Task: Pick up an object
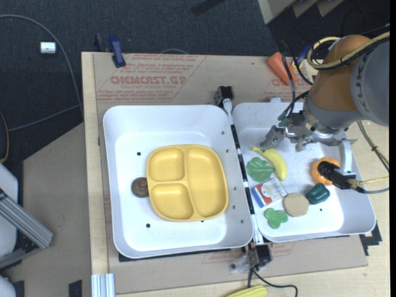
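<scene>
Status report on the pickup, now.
Claw over right bin, nothing seen between its fingers. Toy banana just below it, lying against green leaf toy. Yellow tray in left bin.

Robotics lab; plywood bench (154, 79) w/ two white bins (117, 166), loose cables (37, 30), dark carpet.

Left of the white bins' (117, 129) black divider sits a yellow tray (186, 183). Right of it: a yellow banana (276, 163), green leaf (259, 169), tan disc (296, 205), dark-green piece (318, 194).
</scene>
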`<move>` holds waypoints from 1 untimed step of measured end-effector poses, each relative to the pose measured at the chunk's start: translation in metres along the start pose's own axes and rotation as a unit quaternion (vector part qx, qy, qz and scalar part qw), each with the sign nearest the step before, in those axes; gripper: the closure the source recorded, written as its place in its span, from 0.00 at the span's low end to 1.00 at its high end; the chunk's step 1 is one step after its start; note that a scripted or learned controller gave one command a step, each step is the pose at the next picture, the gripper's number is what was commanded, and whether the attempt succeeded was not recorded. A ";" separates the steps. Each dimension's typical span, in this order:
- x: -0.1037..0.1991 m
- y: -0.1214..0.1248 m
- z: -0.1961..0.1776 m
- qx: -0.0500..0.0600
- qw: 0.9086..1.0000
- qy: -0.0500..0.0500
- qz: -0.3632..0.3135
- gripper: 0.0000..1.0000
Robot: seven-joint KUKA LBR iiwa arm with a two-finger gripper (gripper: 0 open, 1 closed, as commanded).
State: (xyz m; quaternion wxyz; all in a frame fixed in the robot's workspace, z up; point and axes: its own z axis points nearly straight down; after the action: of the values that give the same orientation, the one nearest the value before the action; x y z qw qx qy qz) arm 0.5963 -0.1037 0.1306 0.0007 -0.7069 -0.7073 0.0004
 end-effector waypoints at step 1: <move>0.009 -0.012 0.046 -0.001 1.000 0.000 0.001 0.00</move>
State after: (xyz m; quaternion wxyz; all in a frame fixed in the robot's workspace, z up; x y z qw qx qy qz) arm 0.5845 -0.0950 0.0848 0.0003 -0.7074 -0.7068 -0.0001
